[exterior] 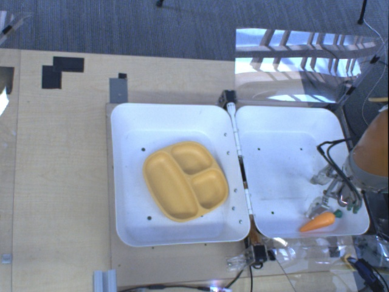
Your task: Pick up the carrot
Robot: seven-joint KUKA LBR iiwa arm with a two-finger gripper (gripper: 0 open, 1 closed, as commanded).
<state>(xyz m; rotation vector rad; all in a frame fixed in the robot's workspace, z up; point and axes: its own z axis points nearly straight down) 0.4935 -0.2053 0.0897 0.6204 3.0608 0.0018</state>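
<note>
The orange carrot (317,222) with a green top lies in the front right corner of the right bin (279,132), its thick end pointing right. My gripper (318,193) reaches in from the right, low over that bin, and stands open. One fingertip (320,177) is farther back. The other fingertip (315,210) sits just above the carrot's top side, close to it or touching it. The carrot is not between the fingers.
A yellow three-compartment plate (185,180) rests in the middle of the left bin (130,132). Black cables (331,151) loop from the wrist over the right bin. A ridge (238,157) divides the two bins.
</note>
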